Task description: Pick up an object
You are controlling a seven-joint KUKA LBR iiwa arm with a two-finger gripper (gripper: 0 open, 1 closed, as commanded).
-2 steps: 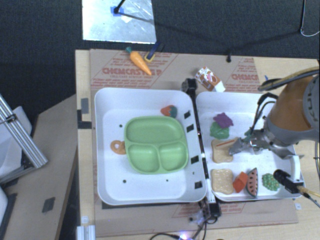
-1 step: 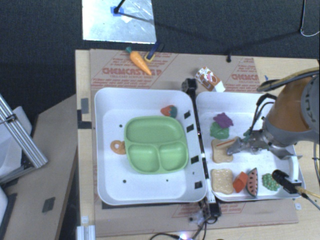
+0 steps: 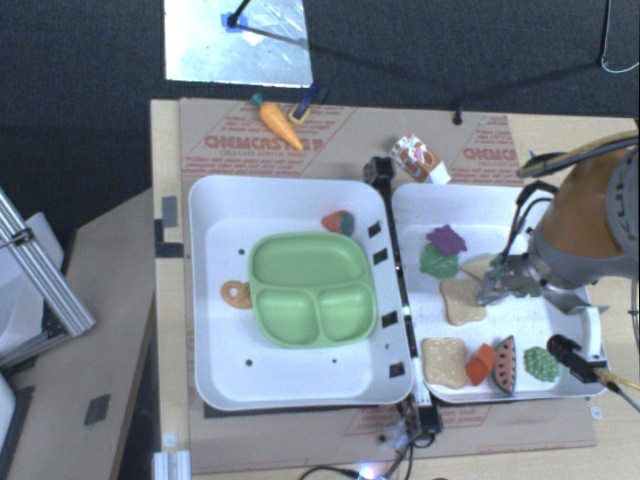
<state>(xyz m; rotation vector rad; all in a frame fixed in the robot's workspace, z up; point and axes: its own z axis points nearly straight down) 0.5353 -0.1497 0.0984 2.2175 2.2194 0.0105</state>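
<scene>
We see the gripper (image 3: 492, 290) low in the right bin (image 3: 500, 196), touching a tan toast slice (image 3: 461, 304); its grasp we cannot tell

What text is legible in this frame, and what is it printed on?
"CHEMCAST": red print repeated across the brown sheet under the white bins; the smaller lines beneath it are too blurred to read.
Small packet behind the bins: print too small to read.

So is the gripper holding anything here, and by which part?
Cannot be told. The gripper is down at the edge of the tan bread-like piece in the right bin, but no object shows between its fingers.
</scene>
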